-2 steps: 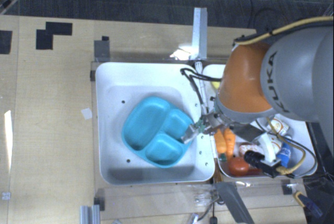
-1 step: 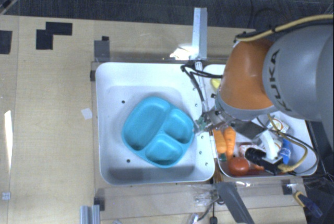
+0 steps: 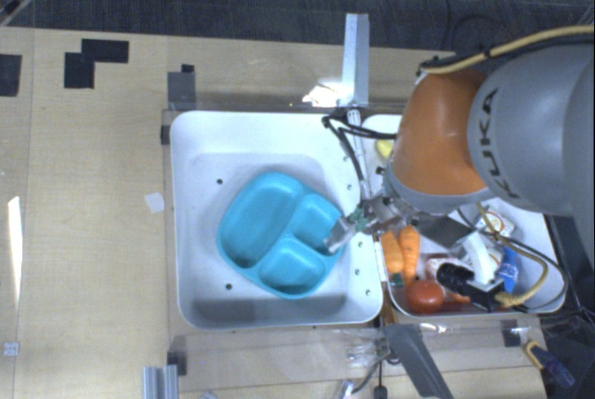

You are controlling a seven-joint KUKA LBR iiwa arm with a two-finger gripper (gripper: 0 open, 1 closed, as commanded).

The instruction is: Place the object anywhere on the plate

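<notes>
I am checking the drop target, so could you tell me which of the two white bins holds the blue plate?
The left bin holds the blue plate. The right bin holds small items instead, among them an orange piece and a red one.

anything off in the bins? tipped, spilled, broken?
Nothing spilled or broken that I can see. The blue divided plate sits turned at a slant in the left bin, not square to its walls. The gripper is at the plate's right edge. The right bin holds cluttered items, including carrot-like pieces.
</notes>
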